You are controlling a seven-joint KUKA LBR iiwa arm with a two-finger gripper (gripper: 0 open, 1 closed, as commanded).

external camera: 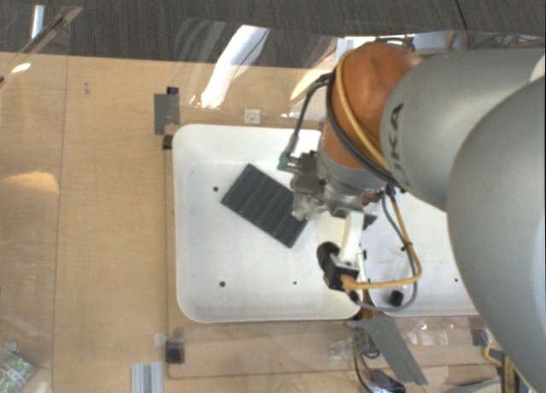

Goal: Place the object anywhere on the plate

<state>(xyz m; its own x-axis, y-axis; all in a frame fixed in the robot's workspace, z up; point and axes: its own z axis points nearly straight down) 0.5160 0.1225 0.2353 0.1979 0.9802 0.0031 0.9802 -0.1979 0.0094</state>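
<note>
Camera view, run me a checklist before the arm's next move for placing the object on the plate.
1. Dark ribbed slab lies flat in the left bin, clear of its walls: ok.
2. Gripper sits at the slab's right edge: ok.
3. Gripper holding anything: cannot tell, the wrist hides it.
4. Slab is the plate or the object: cannot tell.
5. Right bin open to view: not ok, the arm covers most of it.
</note>
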